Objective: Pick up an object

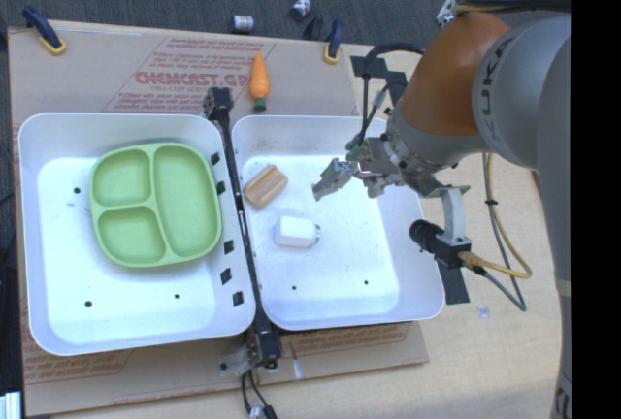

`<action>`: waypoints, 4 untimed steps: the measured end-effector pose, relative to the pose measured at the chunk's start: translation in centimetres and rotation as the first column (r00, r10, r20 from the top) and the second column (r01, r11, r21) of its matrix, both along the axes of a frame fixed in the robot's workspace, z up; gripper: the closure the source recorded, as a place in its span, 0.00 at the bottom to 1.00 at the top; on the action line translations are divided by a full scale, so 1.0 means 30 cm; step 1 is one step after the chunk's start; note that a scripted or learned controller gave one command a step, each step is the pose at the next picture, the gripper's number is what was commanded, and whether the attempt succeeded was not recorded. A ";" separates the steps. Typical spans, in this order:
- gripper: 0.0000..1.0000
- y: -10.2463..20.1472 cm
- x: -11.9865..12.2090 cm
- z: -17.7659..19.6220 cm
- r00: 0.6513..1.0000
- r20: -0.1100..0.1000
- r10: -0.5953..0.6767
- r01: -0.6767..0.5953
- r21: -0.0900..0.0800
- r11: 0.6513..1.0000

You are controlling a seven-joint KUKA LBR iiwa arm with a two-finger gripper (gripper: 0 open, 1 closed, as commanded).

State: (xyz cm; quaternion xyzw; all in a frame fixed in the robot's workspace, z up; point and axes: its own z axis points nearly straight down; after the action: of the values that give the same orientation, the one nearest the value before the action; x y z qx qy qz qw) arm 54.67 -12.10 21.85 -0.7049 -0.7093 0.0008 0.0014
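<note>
My gripper (330, 178) hangs over the middle of the right bin (408, 296), pointing left and down, open with nothing between its fingers. A tan block (265, 185) lies in that bin near its left wall, a short way left of the fingertips. Below it and to the right lies a white block (296, 232), just below and left of the gripper. In the left bin (49, 310) sits a green divided plate (155, 204). The orange wrist band (456, 68) and grey arm reach in from the right.
An orange carrot-shaped toy (259, 78) lies on the cardboard behind the bins. A black divider (233, 204) runs between the bins. Blue clamps (333, 39) hold the cardboard's back edge. Cables (505, 252) hang beside the right bin's right wall.
</note>
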 end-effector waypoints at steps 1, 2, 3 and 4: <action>0.00 -0.117 0.363 -0.172 1.000 0.000 0.000 0.000 0.000 1.000; 0.00 -0.077 0.366 -0.159 1.000 0.000 -0.001 0.001 0.000 1.000; 0.00 0.003 0.365 -0.170 1.000 -0.001 0.000 0.000 0.000 1.000; 0.00 -0.228 0.249 -0.311 1.000 -0.001 -0.001 0.001 -0.002 1.000</action>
State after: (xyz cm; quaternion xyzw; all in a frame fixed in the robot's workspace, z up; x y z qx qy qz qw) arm 62.14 -18.93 12.51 -0.7054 -0.7088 0.0020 0.0011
